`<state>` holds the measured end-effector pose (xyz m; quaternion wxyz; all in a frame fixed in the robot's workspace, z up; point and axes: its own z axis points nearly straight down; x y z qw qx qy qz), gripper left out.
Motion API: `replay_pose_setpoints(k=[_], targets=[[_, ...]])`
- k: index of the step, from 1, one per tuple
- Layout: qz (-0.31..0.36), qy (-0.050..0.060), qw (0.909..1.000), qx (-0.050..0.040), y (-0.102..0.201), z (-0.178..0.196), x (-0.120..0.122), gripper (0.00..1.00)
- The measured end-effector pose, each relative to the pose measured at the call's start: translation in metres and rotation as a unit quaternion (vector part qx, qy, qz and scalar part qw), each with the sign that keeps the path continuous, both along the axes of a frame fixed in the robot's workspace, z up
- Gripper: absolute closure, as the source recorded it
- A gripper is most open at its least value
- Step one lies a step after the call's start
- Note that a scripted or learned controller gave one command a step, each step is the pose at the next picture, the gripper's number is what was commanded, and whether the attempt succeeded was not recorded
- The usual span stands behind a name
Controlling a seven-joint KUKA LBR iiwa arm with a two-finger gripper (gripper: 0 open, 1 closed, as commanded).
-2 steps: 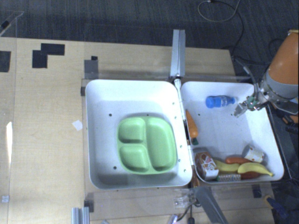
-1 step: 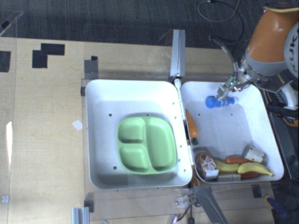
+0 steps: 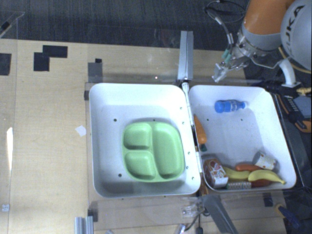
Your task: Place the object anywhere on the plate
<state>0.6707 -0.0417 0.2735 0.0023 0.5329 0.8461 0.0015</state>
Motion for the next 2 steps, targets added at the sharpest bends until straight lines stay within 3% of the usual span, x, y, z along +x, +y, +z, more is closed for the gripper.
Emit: replay_pose_setpoints(k=[1, 2], targets=[[-0.091, 0.003, 0.9959, 0.0003, 0.039, -0.066, -0.036, 1.0], [-0.063, 0.002, 0.998, 0.0002, 0.007, -0.064, -0.042, 1.0]])
